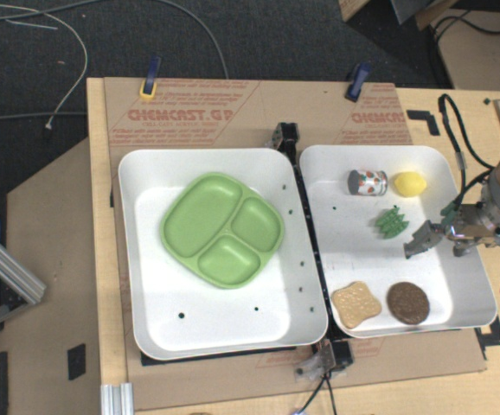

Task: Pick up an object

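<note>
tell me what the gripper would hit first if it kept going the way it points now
Probably the bare floor of the right bin: the gripper points left and downward, passing just below the green toy. Depth is unclear.

Bright even overhead light; white bins (146, 318) slightly glary; soft shadows; mild blur.

Both bins (137, 232) on the worktop (112, 128) are viewed from a single fixed camera, mounted overhead and angled downward.

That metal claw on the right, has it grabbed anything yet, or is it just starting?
Nothing looks picked up yet. The gripper sits in the right bin, fingers open, nothing between them. The green toy, lemon, can, cracker and brown cookie all lie there.
</note>
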Robot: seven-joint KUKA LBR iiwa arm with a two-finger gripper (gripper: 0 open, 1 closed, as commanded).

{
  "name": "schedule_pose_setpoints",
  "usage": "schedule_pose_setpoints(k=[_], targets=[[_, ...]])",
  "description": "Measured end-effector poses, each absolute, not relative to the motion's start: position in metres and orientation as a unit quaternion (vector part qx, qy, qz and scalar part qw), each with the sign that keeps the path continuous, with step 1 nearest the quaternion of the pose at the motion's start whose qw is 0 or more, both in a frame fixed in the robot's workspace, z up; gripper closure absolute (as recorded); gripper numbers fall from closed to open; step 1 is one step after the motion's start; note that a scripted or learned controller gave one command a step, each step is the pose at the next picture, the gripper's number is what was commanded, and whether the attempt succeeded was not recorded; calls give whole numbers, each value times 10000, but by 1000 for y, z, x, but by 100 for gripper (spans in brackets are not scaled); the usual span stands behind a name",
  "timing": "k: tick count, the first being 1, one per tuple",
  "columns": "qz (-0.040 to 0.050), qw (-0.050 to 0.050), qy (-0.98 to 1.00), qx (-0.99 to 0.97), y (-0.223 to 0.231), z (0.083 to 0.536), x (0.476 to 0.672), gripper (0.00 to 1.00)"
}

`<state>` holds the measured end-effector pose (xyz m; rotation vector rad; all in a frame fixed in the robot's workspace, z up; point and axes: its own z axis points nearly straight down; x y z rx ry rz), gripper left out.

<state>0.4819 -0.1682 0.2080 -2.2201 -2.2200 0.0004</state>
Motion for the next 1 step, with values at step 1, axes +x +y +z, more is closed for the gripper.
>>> schedule_pose_setpoints(k=[1], targets=[[0, 9, -7071, -7071, -168, 208, 482, 0]])
